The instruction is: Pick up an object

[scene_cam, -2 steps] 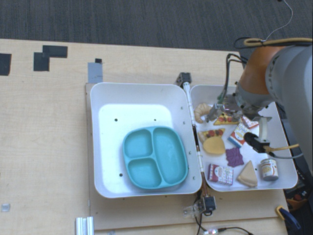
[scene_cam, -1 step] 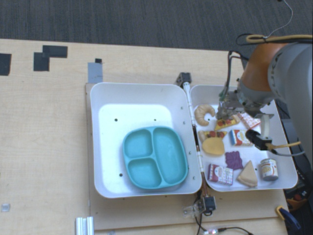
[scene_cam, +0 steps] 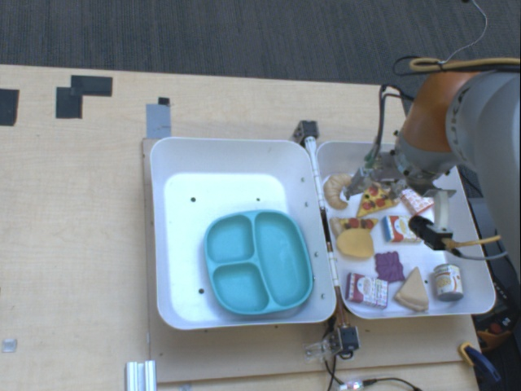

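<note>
While its jaws, open or shut I cannot tell, are hanging low, the gripper is touching a flat pizza slice toy.

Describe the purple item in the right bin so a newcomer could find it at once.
Start at the right bin, the one crowded with toy food. Near its middle, just below and right of the round yellow piece, lies the purple bunch of grapes. It is the bin's lone purple item, knobbly, beside the tan wedge.

Toy pizza slice lies flat in right bin.
</note>
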